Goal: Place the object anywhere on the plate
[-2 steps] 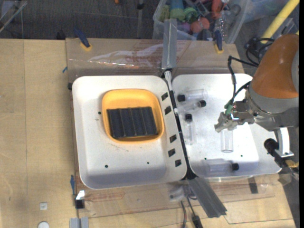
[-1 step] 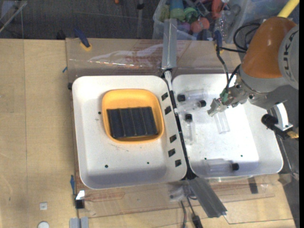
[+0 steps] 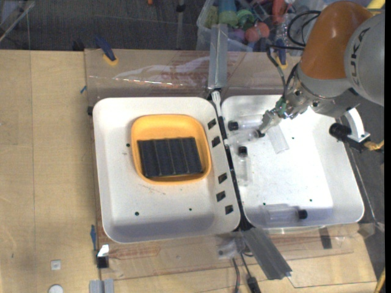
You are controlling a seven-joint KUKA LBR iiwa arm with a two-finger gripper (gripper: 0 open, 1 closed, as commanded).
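Pale wood makes up the bench point(image 3: 43, 163), which carries two shallow white bins side by side: the left bin point(image 3: 116, 212) and the right bin point(image 3: 317, 176), meeting at a raised divider point(image 3: 223, 157) with dark clips along it. The grey arm point(image 3: 333, 41) with its orange band reaches in from the view's upper right and slants down over the right bin. An orange-yellow plate point(image 3: 140, 127) sits in the upper middle of the left bin, and a dark ribbed slab point(image 3: 170, 157), apparently the task's object, lies flat inside it, its long axis running left to right in the view, within the plate's rim on every side. The gripper point(image 3: 264, 130) hangs low over the upper left part of the right bin, so the slab lies to its left in the view, across the divider; whether the gripper is open or closed cannot be told. A small clear piece point(image 3: 279, 141) lies just beside the gripper, and a clear capped tube point(image 3: 282, 212) rests near that bin's front edge. Judging from this, the placing looks done, and the middle of the right bin offers free room for moving.
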